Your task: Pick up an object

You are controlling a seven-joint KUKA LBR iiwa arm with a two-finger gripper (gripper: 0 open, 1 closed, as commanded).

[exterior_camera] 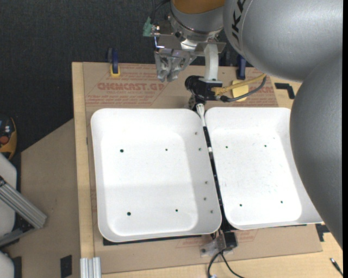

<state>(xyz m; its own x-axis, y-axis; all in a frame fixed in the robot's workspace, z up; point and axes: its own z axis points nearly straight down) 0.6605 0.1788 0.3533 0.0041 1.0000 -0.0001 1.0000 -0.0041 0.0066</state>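
My gripper (169, 69) hangs high at the back of the bench, above the cardboard strip behind the left bin (109, 163) and near that bin's far right corner. It is grey metal and points downward. The orange band of the wrist (196, 5) sits right above it. The white floors of the left bin and the right bin (283, 163) show a few small dark dots.
The two bins meet along a dark seam (209, 157) in the middle. The big grey arm (304, 81) covers the upper right and overhangs the right bin's right side. A blue and yellow clamp (114, 62) stands on the board at the back left.
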